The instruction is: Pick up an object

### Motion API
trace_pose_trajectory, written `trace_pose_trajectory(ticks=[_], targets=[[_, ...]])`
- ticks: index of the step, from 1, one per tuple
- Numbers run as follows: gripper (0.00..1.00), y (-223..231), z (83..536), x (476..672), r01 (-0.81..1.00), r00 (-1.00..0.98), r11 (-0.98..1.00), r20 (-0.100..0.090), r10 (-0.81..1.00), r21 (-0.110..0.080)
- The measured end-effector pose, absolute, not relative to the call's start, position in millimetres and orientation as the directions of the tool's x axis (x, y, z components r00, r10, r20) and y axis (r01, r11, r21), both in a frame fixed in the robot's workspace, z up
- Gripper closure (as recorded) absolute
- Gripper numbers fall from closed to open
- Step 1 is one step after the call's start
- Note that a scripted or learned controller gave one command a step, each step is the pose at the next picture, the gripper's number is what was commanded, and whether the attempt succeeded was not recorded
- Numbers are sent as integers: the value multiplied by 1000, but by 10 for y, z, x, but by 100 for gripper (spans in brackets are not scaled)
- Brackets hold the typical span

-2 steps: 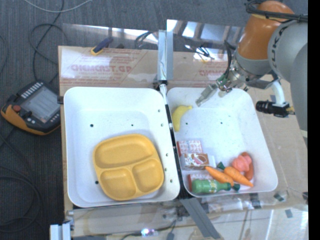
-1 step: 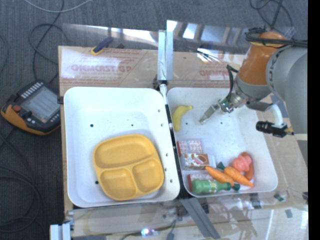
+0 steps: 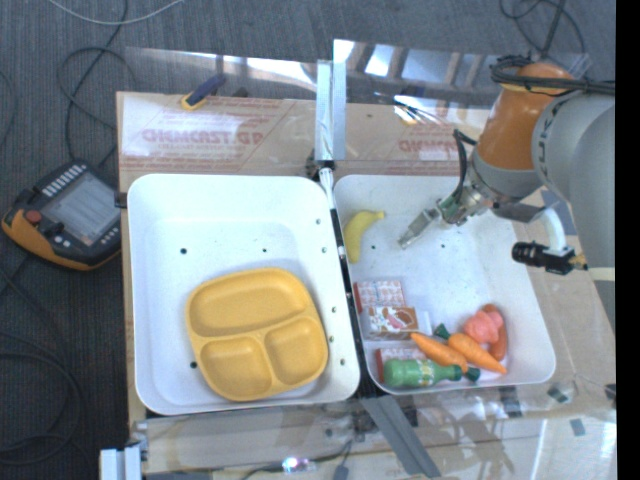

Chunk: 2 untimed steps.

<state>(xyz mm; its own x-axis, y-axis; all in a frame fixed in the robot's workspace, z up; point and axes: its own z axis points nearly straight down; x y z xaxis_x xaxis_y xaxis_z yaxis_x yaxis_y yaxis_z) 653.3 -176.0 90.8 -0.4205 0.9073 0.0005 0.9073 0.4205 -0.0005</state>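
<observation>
Silver fingers of the two-finger gripper (image 3: 412,233) hang low over the bare floor of the right white bin (image 3: 520,298), just right of the yellow plastic banana (image 3: 358,230); whether the jaws are spread or pressed together I cannot tell, though nothing sits between them. Near the front wall lie two orange toy carrots (image 3: 458,352) and a green bottle (image 3: 420,373). A yellow divided tray (image 3: 258,332) rests in the left white bin (image 3: 160,218).
</observation>
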Motion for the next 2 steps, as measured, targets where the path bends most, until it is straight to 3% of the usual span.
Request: trace_pose_trajectory(ticks=[1,2], targets=[[0,-2163,1373,5478,836,-549,549,2,836,-3],[0,-1695,900,4969,795,-606,606,-14,795,7]])
